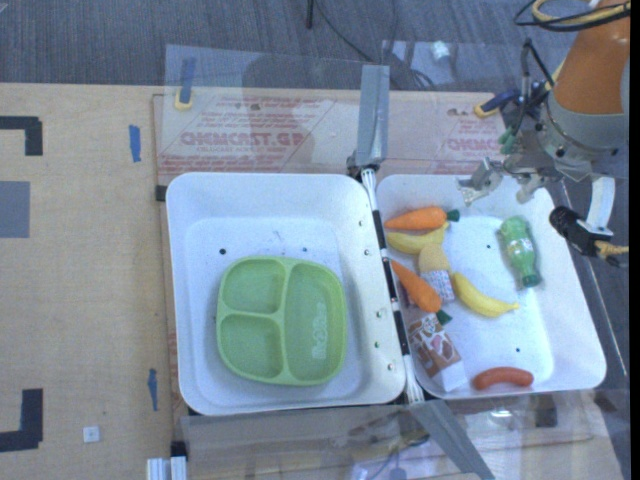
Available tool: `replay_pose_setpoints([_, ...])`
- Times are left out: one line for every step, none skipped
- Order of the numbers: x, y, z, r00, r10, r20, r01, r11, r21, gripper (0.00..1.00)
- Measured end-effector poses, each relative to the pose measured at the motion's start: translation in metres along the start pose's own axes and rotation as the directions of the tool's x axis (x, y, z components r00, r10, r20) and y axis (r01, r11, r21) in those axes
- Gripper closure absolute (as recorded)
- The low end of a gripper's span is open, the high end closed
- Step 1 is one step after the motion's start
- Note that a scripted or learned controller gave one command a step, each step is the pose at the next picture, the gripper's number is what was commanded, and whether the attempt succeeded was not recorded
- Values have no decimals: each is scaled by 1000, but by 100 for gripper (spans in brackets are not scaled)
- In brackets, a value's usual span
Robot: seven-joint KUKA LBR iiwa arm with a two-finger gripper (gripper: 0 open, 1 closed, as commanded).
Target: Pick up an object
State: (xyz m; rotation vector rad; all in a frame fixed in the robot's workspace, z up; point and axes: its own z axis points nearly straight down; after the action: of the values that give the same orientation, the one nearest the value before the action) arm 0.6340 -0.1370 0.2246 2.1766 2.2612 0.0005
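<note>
Up at the far right corner of the right-hand shallow white bin (575, 353), the grey metal two-finger gripper (497, 180) hangs above the bin's back rim, below the arm's orange band (594, 68); its fingers look spread with nothing between them, though the parts are small and cluttered, so that reading is tentative. Nearest it, an orange plastic carrot (418, 218) lies along the bin's back, touching a yellow banana-like piece (412, 240) just under it. A green plastic bottle (520, 251) lies to the right of these, apart from them. Nearer the middle: a pale yellow wedge (434, 259), a second orange carrot (416, 285) beside the divider, and a yellow toy banana (481, 298). Along the front edge, a red-brown printed packet (438, 350) and a red toy sausage (503, 377). The left-hand white bin (190, 208) holds a light green plastic plate with three compartments (283, 320), well away from the gripper.
</note>
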Motion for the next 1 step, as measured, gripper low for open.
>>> replay_pose_setpoints([-46, 13, 138, 998, -65, 0, 65, 998, -3, 0])
